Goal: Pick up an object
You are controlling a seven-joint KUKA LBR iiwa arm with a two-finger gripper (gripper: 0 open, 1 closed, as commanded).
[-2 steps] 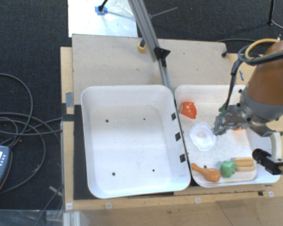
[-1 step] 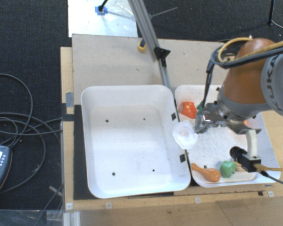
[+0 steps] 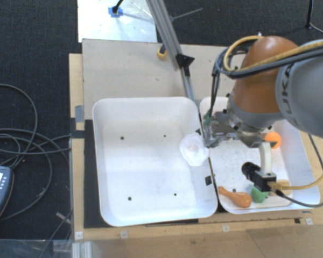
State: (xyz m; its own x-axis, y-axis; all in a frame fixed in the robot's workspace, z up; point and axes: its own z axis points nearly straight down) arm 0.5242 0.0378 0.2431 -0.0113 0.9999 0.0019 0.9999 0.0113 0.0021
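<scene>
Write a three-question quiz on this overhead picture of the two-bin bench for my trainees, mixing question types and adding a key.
1. True or false: the clear cup lies at the right-hand wall of the left bin as the camera sees it.
2. Multiple choice: which thing lies nearest the front rim of the right bin? A. the orange ball B. the orange drumstick-shaped toy C. the clear cup
3. Fill in: next to the drumstick toy lies a small ____ object.

Key: 1 true; 2 B; 3 green. Note: the claw hangs over the divide between the bins, just above the cup; its grip is unreadable here.
</scene>
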